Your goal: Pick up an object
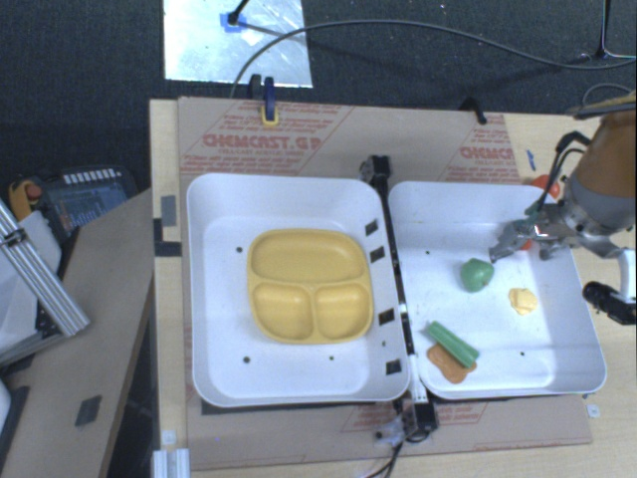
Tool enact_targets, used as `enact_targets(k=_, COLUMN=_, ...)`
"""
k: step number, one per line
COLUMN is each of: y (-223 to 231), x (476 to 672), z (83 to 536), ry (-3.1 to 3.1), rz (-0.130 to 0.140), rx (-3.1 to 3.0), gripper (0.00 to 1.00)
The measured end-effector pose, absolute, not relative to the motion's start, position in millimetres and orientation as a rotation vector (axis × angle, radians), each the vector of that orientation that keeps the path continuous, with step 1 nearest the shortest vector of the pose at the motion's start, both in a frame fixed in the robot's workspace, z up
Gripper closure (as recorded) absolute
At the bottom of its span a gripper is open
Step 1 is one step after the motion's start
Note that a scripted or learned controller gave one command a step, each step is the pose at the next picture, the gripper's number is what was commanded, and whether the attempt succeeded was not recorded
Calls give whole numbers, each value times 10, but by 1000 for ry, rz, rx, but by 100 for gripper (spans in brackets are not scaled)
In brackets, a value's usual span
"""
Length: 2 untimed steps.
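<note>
The right bin (438, 207) holds a round green object (477, 274), a small pale yellow piece (523, 301), a long green stick (453, 344) and an orange-brown piece (449, 366) under its lower end. My gripper (526, 239) hangs over the bin's right part, just up and right of the round green object and above the yellow piece. Nothing shows between its tips.
The left bin (214, 267) carries a yellow three-compartment tray (304, 257). A black divider (388, 257) separates the bins. Cables and a metal sheet (239, 28) lie beyond the bench. A grey ledge with an aluminium bar (35, 277) stands at left.
</note>
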<state>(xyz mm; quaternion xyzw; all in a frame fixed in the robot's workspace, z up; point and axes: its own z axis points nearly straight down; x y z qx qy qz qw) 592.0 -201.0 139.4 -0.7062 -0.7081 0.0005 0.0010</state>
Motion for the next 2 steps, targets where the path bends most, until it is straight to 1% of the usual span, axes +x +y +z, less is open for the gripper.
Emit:
enact_targets(k=1, y=-2007, x=5931, z=893, ry=-2225, rz=-1, rx=-2221, gripper=0)
enact_targets(k=2, y=-2011, x=5938, z=1013, ry=-2228, rz=-3, rx=-2222, gripper=100)
